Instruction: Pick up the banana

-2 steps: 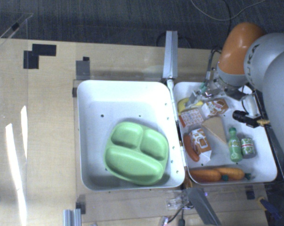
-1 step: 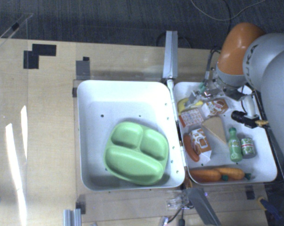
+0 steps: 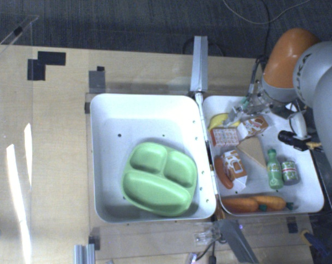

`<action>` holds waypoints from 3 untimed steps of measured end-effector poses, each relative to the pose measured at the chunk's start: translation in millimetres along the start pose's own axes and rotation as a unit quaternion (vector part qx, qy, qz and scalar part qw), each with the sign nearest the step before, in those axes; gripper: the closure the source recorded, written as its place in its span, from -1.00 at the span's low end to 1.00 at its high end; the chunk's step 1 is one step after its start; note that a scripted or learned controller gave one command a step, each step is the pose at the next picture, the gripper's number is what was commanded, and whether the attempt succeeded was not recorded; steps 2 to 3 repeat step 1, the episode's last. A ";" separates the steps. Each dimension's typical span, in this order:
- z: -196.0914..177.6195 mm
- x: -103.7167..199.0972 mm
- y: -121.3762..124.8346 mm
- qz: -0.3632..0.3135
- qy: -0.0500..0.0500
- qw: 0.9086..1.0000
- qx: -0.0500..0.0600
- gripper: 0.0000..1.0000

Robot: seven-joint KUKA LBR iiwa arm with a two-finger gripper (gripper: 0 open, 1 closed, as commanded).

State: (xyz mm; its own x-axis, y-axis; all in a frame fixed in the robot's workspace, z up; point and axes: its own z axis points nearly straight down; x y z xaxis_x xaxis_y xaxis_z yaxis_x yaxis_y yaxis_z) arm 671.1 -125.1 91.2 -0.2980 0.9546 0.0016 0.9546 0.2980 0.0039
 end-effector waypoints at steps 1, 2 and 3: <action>-9.0 0.8 -0.1 -0.002 0.000 1.000 0.002 1.00; -9.0 0.8 -0.1 -0.002 0.000 1.000 0.002 1.00; -9.0 0.8 -0.1 -0.002 0.000 1.000 0.002 1.00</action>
